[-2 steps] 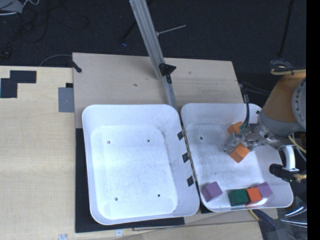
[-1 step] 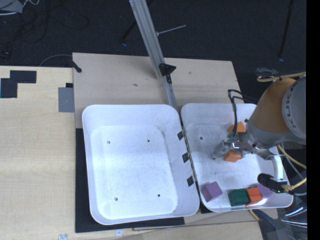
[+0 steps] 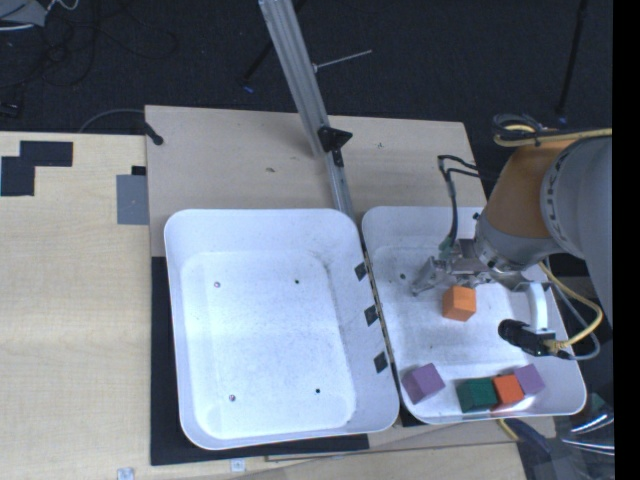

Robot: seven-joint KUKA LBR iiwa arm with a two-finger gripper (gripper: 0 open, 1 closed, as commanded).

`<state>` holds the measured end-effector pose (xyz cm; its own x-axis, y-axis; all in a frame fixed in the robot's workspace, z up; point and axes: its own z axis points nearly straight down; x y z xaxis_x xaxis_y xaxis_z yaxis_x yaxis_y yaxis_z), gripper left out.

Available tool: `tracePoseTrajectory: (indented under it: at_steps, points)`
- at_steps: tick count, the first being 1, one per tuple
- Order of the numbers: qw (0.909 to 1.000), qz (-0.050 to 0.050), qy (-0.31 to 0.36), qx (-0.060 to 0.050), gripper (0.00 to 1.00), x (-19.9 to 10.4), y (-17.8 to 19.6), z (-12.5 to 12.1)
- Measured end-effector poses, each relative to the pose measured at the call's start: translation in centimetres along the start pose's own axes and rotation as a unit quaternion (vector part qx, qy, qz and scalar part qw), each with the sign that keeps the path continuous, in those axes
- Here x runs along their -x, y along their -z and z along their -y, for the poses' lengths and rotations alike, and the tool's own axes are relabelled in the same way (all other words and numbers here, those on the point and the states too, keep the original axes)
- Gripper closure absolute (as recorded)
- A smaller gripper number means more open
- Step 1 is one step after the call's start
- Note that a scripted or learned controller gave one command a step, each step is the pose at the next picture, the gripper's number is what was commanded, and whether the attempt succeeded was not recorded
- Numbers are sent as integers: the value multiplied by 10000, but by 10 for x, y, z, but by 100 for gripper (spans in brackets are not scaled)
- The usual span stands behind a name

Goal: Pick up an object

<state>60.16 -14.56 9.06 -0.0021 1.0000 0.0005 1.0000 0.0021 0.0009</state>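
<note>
An orange cube [image 3: 459, 303] sits in the middle of the right white bin [image 3: 400, 230]. My gripper [image 3: 452, 276] is directly over it, its metal tip meeting the cube's upper edge. The view does not settle whether the cube rests on the bin floor or hangs from the gripper. Along the bin's near edge lie a purple block [image 3: 423, 381], a green block [image 3: 477, 395], a smaller orange block [image 3: 509, 388] and another purple block [image 3: 531, 378].
The left white bin [image 3: 190, 238] lies beside the right one, with black clips [image 3: 371, 314] along the shared rim. A slanted metal rail [image 3: 305, 98] rises behind the bins. The arm's body and cables [image 3: 540, 218] hang over the right bin's right side.
</note>
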Motion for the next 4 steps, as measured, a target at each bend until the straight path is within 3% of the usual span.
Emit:
tracePoseTrajectory:
  at_steps: [1, 2, 3, 4]
  points:
    - [10000, -2, -18, -8, 0, 5, 1, 37]
    - [10000, -7, -36, -20, 100, 6, 11, 37]
    - [10000, 0, -19, -16, 100, 10, 16, 31]
    - [10000, -15, 31, 15, 100, -86, 104, 25]
